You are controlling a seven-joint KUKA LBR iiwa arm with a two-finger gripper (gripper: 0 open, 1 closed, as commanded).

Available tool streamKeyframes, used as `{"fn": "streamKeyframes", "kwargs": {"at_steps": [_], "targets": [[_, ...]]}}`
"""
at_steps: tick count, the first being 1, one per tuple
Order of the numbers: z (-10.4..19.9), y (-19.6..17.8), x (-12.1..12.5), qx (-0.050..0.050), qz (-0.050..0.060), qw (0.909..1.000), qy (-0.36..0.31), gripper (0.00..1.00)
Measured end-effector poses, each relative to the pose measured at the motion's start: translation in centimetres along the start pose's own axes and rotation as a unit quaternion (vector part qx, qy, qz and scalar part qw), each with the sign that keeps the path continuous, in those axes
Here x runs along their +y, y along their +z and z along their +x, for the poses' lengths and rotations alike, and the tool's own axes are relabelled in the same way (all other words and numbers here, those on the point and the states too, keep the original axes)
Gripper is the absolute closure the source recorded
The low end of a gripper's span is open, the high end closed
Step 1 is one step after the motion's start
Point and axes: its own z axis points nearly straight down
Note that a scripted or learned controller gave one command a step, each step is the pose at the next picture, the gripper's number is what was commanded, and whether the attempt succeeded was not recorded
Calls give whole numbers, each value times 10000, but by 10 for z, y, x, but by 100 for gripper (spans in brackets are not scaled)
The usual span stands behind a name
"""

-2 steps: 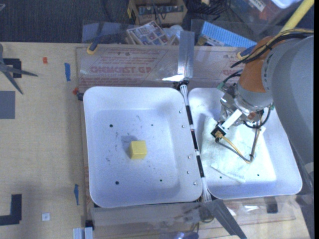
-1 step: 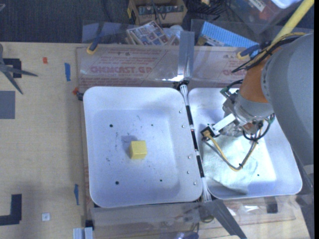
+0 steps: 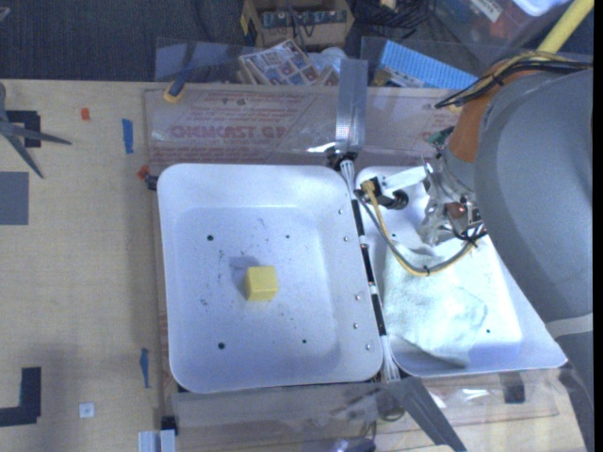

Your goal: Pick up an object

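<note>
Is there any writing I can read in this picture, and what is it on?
"CHEMCAST GP", roughly: faded red print on the clear sheet behind the bins; the last letters are unsure.
Printed box beyond it: too blurred to read.
Yellow block and bins: no writing.

A block (image 3: 261, 283) lies in the left bin (image 3: 188, 205); the pincer (image 3: 443, 226) hangs over the right bin (image 3: 528, 342).

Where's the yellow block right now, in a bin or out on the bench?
In a bin. The yellow block lies on the floor of the left bin, near its middle, apart from the walls.
</note>
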Motion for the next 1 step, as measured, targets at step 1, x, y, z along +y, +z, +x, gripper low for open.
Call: {"fn": "streamKeyframes", "kwargs": {"at_steps": [1], "targets": [[-87, -1, 19, -4, 5, 9997, 242, 100]]}}
